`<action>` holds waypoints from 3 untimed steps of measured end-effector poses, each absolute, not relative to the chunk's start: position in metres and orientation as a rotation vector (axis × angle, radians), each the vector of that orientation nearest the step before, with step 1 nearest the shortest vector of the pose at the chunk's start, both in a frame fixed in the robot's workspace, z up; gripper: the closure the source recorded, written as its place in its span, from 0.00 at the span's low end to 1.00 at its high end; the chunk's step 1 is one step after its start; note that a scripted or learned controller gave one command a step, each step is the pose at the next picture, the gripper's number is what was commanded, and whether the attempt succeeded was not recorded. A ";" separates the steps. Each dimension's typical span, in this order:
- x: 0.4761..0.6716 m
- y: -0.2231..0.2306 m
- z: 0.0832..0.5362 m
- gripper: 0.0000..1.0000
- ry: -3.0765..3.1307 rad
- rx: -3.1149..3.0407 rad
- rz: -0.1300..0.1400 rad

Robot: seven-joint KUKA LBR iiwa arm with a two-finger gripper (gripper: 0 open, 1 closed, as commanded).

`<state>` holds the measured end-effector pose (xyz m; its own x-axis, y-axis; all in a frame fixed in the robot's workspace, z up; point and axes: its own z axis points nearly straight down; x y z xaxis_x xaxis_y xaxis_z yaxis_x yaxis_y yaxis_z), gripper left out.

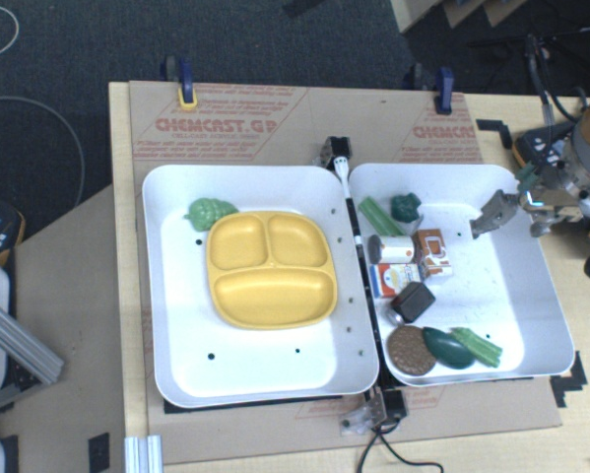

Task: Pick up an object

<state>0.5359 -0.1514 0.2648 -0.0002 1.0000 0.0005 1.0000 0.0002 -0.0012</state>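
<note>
My gripper hangs over the right side of the right bin, open, with nothing between its fingers. To its left lies a cluster of objects: a green stick, a dark teal piece, a white can, an orange-brown box, a blue and red carton and a black block. Along the bin's front edge sit a brown disc, a dark green oval and a light green piece.
The left bin holds a yellow divided plate and a green leafy toy at its back left. Two blue clamps hold the board's far edge. Bare bin floor lies under the gripper.
</note>
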 end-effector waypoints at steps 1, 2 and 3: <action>0.546 -0.107 0.546 0.00 -2.240 -2.230 -0.021; 0.546 -0.109 0.547 1.00 -2.228 -2.225 -0.004; 0.530 -0.093 0.383 1.00 -2.210 -2.211 0.016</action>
